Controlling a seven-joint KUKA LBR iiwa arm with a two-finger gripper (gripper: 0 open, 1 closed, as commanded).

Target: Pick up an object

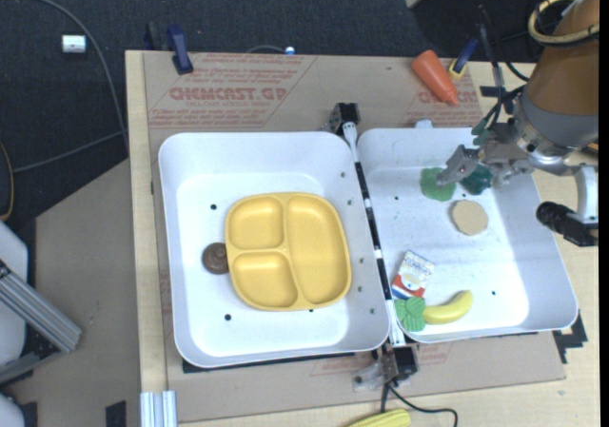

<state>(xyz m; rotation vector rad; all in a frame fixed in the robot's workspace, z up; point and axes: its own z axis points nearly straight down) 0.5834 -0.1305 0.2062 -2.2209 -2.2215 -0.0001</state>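
Flanking green toy (439, 184) — tan disc (469, 219)

brown disc (215, 258) partly hidden under yellow tray (286, 250), perhaps a cookie.

Bright even overhead light, soft shadows, mild glare on bins (181, 225), slightly soft focus

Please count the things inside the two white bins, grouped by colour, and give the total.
Yellow: 2, the divided plate and the banana
Green: 2, a soft item near the end effector and a small piece beside the banana
Brown or tan: 2, a dark disc at the plate's left edge and a tan round cookie
White with print: 1, a small packet
Total: 7
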